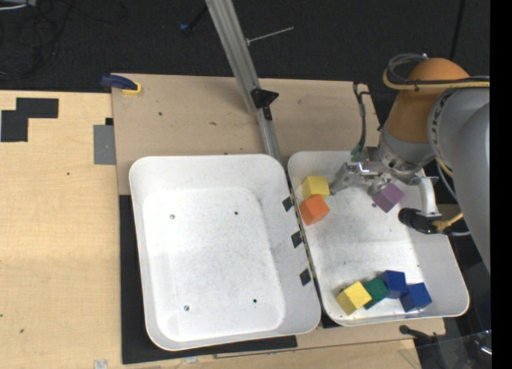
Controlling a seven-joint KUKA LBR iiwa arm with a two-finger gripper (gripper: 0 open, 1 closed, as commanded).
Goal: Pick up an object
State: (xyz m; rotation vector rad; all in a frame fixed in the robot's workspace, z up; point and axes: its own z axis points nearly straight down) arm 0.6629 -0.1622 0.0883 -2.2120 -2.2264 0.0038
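Note:
My gripper (pixel 357 192) hangs over the back of the right bin (pixel 448 267), its fingers spread open with nothing visible between them. A purple block (pixel 390 197) lies just right of the right finger (pixel 376 193); I cannot tell if they touch. A yellow block (pixel 315 186) and an orange block (pixel 314 209) sit together at the bin's left wall, left of the gripper. Near the front edge lie a yellow block (pixel 352 297), a green block (pixel 374 290) and two blue blocks (pixel 394 281) (pixel 415 296).
The left bin (pixel 152 191) stands beside the right one. A slanted aluminium rail (pixel 238 47) runs down to the gap between the bins. The arm's orange band (pixel 416 107) and grey body overhang the right bin's far right corner.

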